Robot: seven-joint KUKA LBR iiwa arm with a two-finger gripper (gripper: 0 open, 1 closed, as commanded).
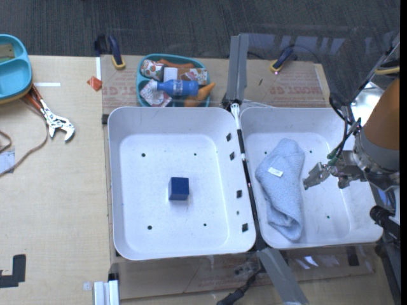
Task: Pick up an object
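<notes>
Camera view, my remote station, items logged left to right. Far left edge: light blue tray, partly cut off. Just right of it on the wooden bench: a silver wrench with a brown cord running off its handle. Near left corner: a black bracket mark. Far centre, beyond the bins: a small blue basket crowded with mixed items, a blue-and-white bottle on top. Left bin: one dark blue block, lying near the bin's middle, well apart from every wall. Right bin: one crumpled pale blue cloth with a white tag, lying in the bin's left half and reaching toward the near wall. Right of the cloth: my gripper, above the right bin, pointing left toward the cloth; fingers too small and dark for me to read, so I cannot tell their state, and I see nothing between them. Far right: arm's orange band.
</notes>
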